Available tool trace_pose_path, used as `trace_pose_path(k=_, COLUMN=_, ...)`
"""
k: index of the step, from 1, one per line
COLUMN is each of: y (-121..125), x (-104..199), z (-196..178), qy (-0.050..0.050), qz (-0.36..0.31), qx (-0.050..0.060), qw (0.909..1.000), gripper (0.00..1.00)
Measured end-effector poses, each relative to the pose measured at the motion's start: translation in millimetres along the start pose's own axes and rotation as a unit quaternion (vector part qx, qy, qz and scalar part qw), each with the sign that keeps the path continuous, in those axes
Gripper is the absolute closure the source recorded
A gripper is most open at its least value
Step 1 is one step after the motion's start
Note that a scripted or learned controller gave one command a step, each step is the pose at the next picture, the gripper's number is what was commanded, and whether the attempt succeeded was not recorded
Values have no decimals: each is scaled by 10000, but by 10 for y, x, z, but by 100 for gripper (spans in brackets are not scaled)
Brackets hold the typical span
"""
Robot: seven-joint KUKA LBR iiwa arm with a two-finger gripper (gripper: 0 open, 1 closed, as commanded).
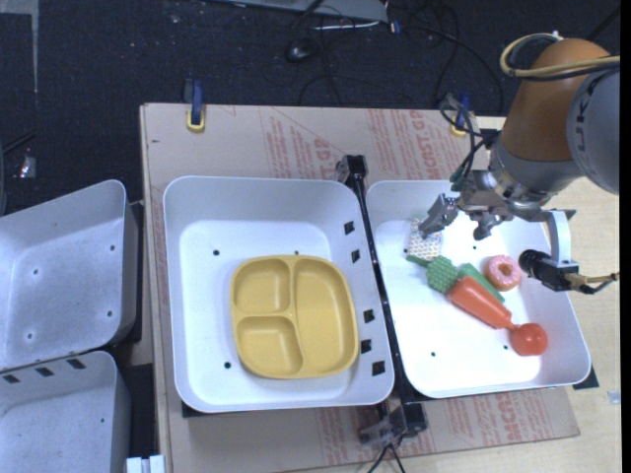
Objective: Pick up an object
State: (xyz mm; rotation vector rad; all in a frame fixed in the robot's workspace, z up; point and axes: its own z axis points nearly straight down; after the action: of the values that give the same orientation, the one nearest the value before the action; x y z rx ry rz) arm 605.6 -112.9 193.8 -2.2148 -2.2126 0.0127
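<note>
In the right bin (pixel 473 377) lie a toy carrot (pixel 478 302) with a green top, a pink donut (pixel 503 272), a small red ball (pixel 529 339) and a pale checkered piece (pixel 424 244). My gripper (pixel 456 227) hangs over the bin's far left part, just above and right of the checkered piece. Its fingers stand open, one fingertip (pixel 432 224) close over the checkered piece, and nothing is between them. The carrot's green top lies just below the gripper.
The left bin (pixel 197 264) holds a yellow divided plate (pixel 294 315). A black divider (pixel 373 274) runs between the two bins. More white bins (pixel 59 264) lie off the bench to the left.
</note>
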Motion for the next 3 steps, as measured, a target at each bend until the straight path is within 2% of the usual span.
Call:
trace_pose_path(k=1, y=30, x=1, z=-73, qy=-9, qz=-10, qx=-66, qw=10000, gripper=0)
trace_pose_path(k=3, y=64, x=25, z=1046, qy=-7, qz=-1, qx=-41, qw=10000, gripper=0)
